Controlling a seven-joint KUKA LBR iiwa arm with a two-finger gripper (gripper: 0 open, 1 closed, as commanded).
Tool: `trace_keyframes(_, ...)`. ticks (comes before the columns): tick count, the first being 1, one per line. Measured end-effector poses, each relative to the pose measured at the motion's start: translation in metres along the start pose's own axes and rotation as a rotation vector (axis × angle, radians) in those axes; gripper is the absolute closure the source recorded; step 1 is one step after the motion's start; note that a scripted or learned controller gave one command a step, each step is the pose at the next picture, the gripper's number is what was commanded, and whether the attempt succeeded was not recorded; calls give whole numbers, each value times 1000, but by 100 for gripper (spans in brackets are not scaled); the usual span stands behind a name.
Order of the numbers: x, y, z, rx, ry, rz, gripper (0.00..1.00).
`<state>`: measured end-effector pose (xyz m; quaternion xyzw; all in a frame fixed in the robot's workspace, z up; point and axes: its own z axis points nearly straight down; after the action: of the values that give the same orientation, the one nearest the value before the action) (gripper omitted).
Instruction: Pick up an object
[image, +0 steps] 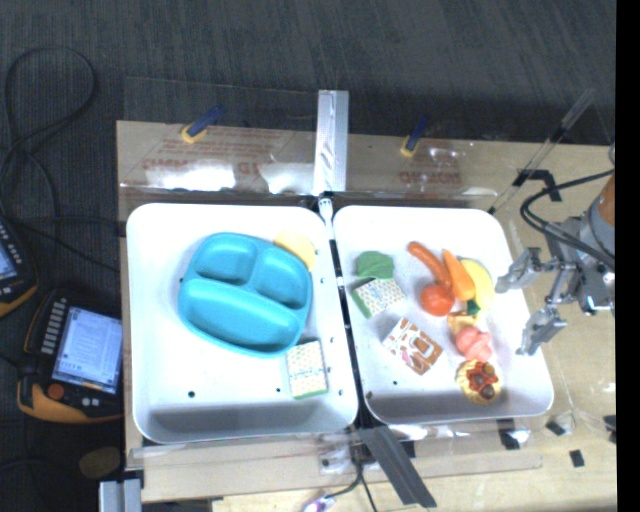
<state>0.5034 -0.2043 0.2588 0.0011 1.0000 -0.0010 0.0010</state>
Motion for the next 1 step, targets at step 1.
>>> trace_keyframes(1, -80, -19, 76, 1, 0, 121, 0)
